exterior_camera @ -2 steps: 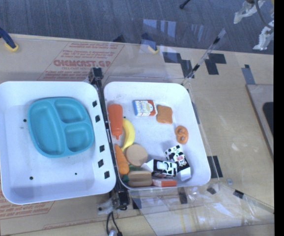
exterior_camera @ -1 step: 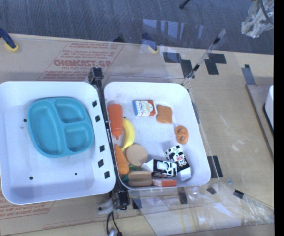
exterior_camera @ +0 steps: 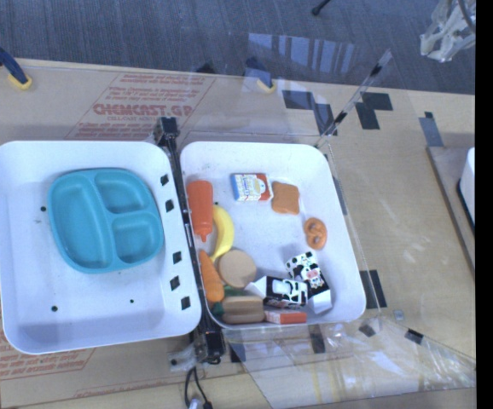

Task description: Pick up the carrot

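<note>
The carrot [exterior_camera: 211,277] is a short orange piece lying along the left wall of the right bin [exterior_camera: 336,190], near its front. It sits just below the yellow banana [exterior_camera: 223,232] and touches a round tan bun [exterior_camera: 236,268]. The gripper [exterior_camera: 445,25] is a pale shape at the top right corner of the view, high above the bench and well away from both bins, with nothing seen in it.
The right bin also holds a red-orange bottle [exterior_camera: 200,207], a small carton [exterior_camera: 250,187], a toast slice [exterior_camera: 286,198], cow-patterned cartons [exterior_camera: 302,283] and a brown block [exterior_camera: 243,308]. A blue divided plate [exterior_camera: 106,220] lies in the left bin [exterior_camera: 16,313].
</note>
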Available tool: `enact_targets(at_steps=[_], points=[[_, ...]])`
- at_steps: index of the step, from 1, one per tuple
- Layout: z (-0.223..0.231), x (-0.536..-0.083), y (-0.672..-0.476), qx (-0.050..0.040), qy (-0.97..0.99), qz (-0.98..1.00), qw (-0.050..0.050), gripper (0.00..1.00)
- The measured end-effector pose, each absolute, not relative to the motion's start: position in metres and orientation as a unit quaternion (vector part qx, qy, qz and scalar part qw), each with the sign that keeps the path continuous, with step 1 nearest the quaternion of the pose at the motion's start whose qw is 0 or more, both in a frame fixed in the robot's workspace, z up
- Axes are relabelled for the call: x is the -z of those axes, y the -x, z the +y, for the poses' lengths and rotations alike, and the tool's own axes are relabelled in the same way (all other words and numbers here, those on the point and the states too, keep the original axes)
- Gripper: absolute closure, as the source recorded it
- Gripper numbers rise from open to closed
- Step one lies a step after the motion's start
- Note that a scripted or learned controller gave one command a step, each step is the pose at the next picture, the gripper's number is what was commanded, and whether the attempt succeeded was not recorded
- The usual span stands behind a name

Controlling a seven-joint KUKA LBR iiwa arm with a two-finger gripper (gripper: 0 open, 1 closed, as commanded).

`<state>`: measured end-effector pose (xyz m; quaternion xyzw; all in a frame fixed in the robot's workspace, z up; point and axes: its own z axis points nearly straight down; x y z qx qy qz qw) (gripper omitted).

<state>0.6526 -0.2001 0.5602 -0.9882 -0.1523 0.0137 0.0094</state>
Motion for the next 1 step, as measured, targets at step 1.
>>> enact_targets(at_steps=[1], points=[[-0.1964,-0.5696,-0.6535,-0.0175,0.987,-0.159,0.012,1.00]])
